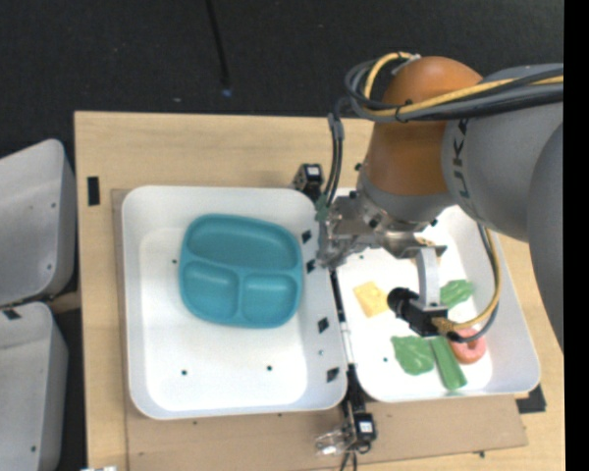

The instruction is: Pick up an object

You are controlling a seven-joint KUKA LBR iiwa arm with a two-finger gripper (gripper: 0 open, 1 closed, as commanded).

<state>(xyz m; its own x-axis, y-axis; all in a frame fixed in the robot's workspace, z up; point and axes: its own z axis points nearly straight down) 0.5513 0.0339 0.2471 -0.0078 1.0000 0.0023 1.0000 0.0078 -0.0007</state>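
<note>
Seeing orange band (417,116) of the arm nearest the lens, sitting high over the inner top corner of the right bin (518,366). Placing the gripper (338,241) below it, right at the divider between the two bins. Not getting a read on the gripper's state: open or closed, cannot tell, blocked by the wrist body. Not seeing anything held.

Counting candidates. Logging teal divided plate (240,268) lying flat in the left bin (137,361), its right edge near the gripper. Logging small stuff in the right bin: yellow piece (369,298) just beside the gripper, toward the near side; green leafy piece (457,291) further right; another green piece (408,353) and a green stick (449,363) near the front wall, touching or overlapping, cannot tell which; pink-red item (467,347) right beside the stick.

Judging the step as approach and positioning, grasp not yet made. Guessing yellow piece as likeliest target, being closest and clear of neighbours.

Calling for next: shifting off the divider, centring over the chosen piece, confirming an open jaw, descending straight, closing, lifting. Flagging risk: clipping the bin wall if descending from the current spot.
</note>
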